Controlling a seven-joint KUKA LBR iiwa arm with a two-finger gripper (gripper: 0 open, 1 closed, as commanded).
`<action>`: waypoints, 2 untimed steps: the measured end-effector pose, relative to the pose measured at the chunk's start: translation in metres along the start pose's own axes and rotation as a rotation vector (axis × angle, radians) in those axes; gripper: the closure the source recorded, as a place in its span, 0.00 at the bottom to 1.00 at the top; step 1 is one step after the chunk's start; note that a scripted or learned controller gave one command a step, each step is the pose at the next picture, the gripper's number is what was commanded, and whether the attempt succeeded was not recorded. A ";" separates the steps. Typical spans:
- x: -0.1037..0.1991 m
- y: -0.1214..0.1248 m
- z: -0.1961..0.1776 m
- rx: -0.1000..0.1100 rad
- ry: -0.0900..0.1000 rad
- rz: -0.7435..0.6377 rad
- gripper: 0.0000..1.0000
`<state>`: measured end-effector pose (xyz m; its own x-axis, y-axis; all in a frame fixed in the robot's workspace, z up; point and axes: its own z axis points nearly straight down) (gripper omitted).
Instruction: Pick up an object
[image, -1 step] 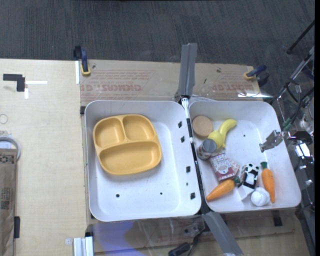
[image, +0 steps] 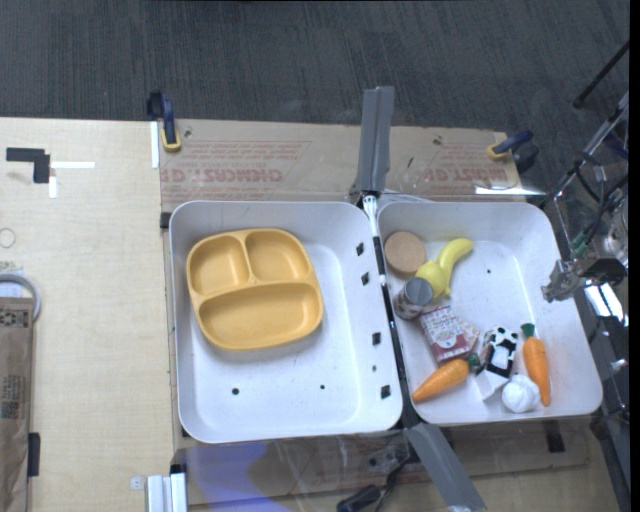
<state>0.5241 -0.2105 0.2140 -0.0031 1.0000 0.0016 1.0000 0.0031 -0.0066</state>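
Arm (image: 600, 225) at the right bin's (image: 500, 225) edge, jaws' state indiscernible; carrot (image: 441, 380) lies pointing lower-left.

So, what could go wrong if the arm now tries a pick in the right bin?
1. The two carrots, snack packet and small toys lie crowded together, so the pincer may catch two things or knock one aside.
2. The white ball rests near the bin wall, where fingers may strike the rim.
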 end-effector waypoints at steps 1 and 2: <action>0.000 0.014 -0.113 -0.005 -0.003 -0.219 1.00; 0.061 0.012 -0.128 -0.005 -0.004 -0.374 1.00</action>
<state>0.5366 -0.1494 0.3422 -0.3683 0.9297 -0.0005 0.9297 0.3683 -0.0014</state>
